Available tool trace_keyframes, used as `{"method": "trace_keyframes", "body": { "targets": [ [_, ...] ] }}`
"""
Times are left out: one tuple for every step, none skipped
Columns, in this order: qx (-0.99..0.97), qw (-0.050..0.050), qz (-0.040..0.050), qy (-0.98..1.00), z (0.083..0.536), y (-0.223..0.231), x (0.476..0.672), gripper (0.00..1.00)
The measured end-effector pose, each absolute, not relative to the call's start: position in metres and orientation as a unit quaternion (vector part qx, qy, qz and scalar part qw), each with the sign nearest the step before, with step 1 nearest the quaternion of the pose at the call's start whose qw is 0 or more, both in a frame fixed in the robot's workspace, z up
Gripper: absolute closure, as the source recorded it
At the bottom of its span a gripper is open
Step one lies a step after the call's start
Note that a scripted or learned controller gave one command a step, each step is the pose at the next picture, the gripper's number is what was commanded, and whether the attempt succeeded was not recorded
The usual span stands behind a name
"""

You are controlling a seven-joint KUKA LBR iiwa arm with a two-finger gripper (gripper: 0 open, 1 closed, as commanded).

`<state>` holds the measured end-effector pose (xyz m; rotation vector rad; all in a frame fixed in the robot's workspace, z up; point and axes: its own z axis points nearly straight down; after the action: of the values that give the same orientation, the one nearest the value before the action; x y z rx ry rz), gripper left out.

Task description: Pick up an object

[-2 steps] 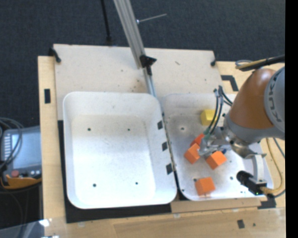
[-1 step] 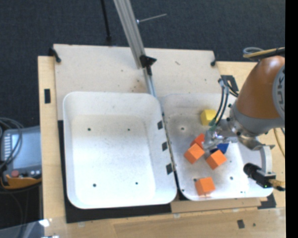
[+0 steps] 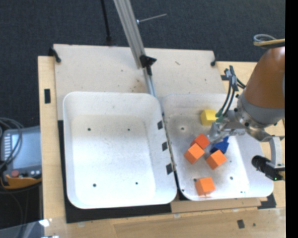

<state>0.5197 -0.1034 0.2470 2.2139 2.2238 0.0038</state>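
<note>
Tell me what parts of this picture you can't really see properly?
- Blue object, camera view: mostly covered by the tool and an orange block, so its shape is unclear.
- The tool's tips: too small and blurred to read.
- Arm: cut off at the right edge.
- Right bin: its far right side is hidden under the arm.

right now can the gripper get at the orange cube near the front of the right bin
Probably yes. That orange cube sits apart from the others with free space around it, and the gripper is over the same right bin, close behind it.
</note>
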Motion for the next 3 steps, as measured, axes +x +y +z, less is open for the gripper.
{"method": "trace_keyframes", "body": {
  "targets": [
    [0.705,0.001,0.0009,0.709,0.286,-0.104,0.521,1.0],
    [0.705,0.0,-0.0003,0.709,0.273,-0.062,0.539,1.0],
    [0.705,0.001,0.0007,0.709,0.274,-0.024,0.57,1.0]
  ]
}}
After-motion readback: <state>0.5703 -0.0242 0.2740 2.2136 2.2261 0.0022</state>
